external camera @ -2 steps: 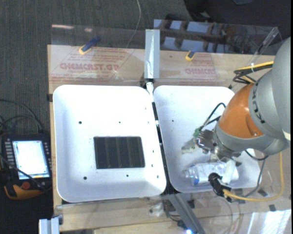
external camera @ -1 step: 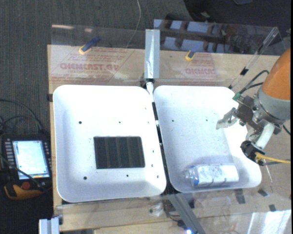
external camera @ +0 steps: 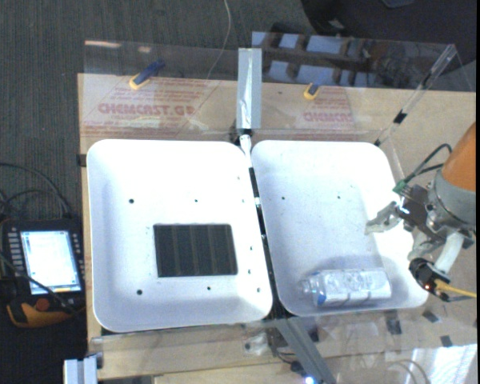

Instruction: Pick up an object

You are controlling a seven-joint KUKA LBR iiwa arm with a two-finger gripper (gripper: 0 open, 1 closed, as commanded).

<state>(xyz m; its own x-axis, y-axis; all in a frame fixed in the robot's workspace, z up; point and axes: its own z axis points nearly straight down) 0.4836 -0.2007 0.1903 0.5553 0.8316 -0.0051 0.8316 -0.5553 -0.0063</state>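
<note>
Tool (external camera: 382,219) hangs over the right bin's (external camera: 328,162) right edge, can't tell its state. Crinkly plastic bottle (external camera: 348,286) lies on its side near that bin's front. Dark ribbed pad (external camera: 195,250) sits in the left bin (external camera: 120,182).

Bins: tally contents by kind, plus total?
Dark ribbed panel, left bin: 1
Clear plastic bottle, lying in right bin: 1
Total: 2
</note>
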